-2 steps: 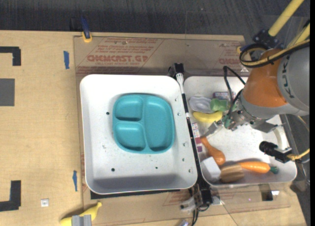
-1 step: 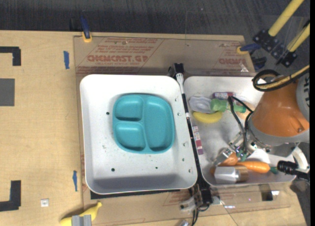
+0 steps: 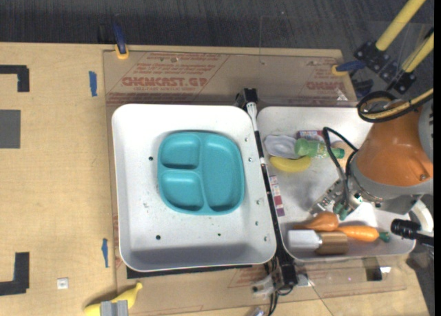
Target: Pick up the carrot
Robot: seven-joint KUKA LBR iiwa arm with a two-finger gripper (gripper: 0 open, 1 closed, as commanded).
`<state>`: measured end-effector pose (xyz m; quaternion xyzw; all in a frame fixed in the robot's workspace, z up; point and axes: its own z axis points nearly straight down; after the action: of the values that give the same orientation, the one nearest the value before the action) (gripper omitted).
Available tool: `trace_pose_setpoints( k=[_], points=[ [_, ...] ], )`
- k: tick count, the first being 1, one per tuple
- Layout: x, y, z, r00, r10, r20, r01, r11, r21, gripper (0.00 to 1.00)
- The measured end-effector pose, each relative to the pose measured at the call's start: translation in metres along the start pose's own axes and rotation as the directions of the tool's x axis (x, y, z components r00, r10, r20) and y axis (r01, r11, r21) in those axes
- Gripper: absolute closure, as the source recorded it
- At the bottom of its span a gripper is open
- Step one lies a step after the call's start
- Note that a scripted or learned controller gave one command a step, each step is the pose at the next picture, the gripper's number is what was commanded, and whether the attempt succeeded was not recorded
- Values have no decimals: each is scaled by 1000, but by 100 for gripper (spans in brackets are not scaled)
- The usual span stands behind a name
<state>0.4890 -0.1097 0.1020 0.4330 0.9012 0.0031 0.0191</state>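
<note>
The carrot (image 3: 358, 233) is orange with a green stub at its right end. It lies flat near the front of the right bin (image 3: 303, 191). My gripper (image 3: 336, 202) hangs low over the bin, just above and left of the carrot, under the orange wrist band. A second orange piece (image 3: 324, 222) lies directly below the gripper, touching the carrot's left end. Nothing is visibly lifted off the bin floor.
A yellow banana (image 3: 292, 164), a green item (image 3: 309, 147) and a pale wrapper (image 3: 279, 144) lie at the back of the right bin. A white block (image 3: 302, 238) and a brown block (image 3: 333, 244) sit by the front wall. The left bin (image 3: 131, 170) holds a teal divided plate (image 3: 202, 172).
</note>
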Motion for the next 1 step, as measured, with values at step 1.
trace_pose_setpoints(
  k=[1],
  points=[
    [0,0,1,1000,0,-1,0,1000,1,0]
  ],
)
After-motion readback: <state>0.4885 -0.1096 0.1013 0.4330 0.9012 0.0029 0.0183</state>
